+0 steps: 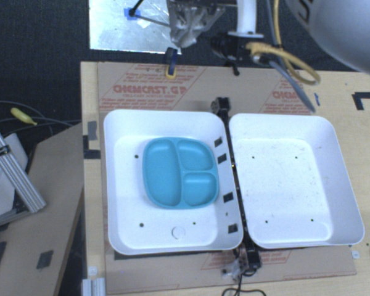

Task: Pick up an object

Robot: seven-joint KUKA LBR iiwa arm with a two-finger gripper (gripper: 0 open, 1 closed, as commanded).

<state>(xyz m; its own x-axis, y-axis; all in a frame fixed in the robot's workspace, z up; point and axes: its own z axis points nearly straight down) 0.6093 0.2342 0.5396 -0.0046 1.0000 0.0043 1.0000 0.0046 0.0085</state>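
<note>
With my gripper (184, 37) hanging above the bench beyond the bins, its state impossible to tell, I am lining up on the blue divided plate (179, 172) lying flat in the left bin (124, 227), aiming for its raised rim.

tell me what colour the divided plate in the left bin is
Light blue. The divided plate shows clearly in the camera view, lying in the left bin.
</note>
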